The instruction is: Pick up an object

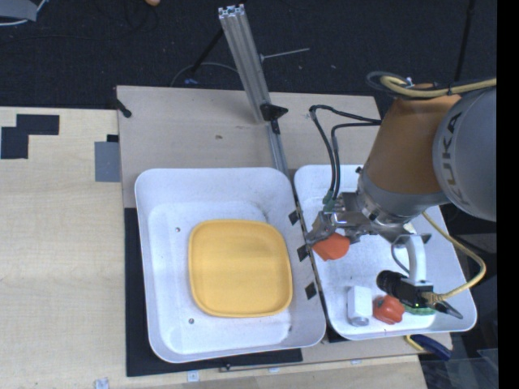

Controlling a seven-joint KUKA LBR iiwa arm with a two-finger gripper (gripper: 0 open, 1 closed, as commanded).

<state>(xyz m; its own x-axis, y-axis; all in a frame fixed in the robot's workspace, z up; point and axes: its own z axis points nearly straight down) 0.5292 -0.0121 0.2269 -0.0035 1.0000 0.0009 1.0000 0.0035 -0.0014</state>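
Observation:
My gripper (331,230) hangs over the left side of the right bin (454,258), close to the wall between the two bins. An orange-red rounded object (332,249) sits directly at its tip, partly covered by the gripper body. Whether it is gripped or merely lies under the tip is unclear from above. Near the front of the same bin lie a small red object with a green bit (389,309) and, beside it on the left, a small white block (358,305).
The left bin (158,217) holds a large yellow square plate (240,267) in its middle. A slanted metal rail (251,63) stands behind the bins. The grey and orange arm covers the back of the right bin.

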